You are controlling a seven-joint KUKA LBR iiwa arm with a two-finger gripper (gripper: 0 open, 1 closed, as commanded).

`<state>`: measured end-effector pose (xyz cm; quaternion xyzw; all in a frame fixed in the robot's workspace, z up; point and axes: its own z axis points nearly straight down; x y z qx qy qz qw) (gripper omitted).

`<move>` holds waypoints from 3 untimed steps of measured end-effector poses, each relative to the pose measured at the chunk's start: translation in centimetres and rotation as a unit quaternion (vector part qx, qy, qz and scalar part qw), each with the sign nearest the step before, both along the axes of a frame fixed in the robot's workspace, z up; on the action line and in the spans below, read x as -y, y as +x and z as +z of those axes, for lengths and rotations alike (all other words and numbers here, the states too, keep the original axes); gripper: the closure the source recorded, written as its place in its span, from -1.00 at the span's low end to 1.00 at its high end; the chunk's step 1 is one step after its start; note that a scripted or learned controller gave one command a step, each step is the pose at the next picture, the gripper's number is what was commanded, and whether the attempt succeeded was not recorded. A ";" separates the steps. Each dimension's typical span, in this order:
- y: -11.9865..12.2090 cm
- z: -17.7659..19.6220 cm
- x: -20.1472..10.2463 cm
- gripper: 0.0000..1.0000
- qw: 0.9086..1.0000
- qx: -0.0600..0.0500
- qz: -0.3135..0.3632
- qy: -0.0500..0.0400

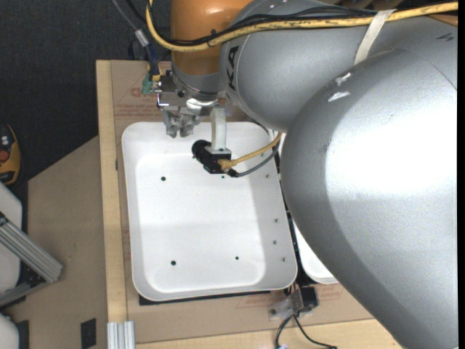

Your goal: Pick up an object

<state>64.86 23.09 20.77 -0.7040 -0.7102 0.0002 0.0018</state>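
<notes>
Gripper (179,127) — over left bin's (145,217) far edge.

Single fixed cam up above the tabletop (109,195), angled down, pretty close in; arm (349,122) comes in from the right.

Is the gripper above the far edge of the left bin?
Yes, the gripper hangs over the far rim of the left bin, under the orange band.
</notes>
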 end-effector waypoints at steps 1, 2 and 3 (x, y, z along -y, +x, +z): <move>1.8 -0.3 0.6 1.00 1.000 0.003 -0.004 -0.001; 1.8 1.2 0.6 1.00 1.000 0.003 -0.004 -0.001; 1.8 3.6 0.6 1.00 1.000 0.004 -0.004 0.000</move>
